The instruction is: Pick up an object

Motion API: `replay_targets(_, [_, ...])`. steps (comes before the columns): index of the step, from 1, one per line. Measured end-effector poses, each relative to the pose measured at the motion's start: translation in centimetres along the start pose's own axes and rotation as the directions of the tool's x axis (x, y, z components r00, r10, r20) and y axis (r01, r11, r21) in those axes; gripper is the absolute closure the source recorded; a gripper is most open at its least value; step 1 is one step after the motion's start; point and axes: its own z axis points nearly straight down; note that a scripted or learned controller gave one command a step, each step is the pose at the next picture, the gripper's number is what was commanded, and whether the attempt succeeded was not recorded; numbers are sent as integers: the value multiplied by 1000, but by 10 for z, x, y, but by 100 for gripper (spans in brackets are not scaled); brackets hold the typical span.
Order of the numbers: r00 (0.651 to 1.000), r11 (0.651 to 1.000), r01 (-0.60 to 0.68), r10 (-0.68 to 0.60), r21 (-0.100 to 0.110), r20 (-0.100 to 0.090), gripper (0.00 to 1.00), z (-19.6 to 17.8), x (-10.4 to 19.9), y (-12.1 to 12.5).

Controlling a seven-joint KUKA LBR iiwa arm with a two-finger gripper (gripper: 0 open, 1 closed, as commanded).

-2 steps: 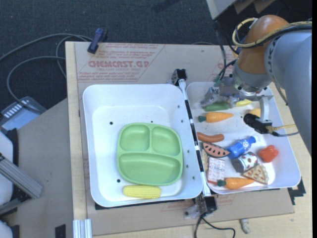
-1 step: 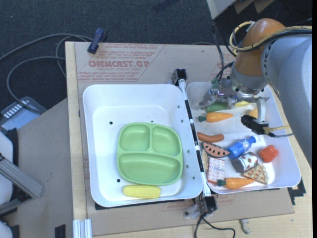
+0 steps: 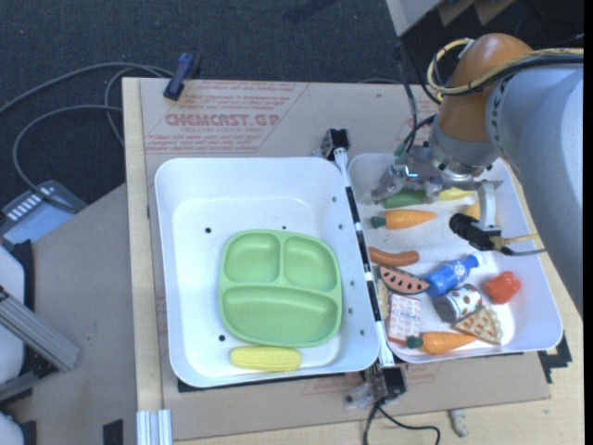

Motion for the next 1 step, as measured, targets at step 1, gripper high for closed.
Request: replay_targets(1, [1000,1000,0,0,2,-3,0,3,-21,-99])
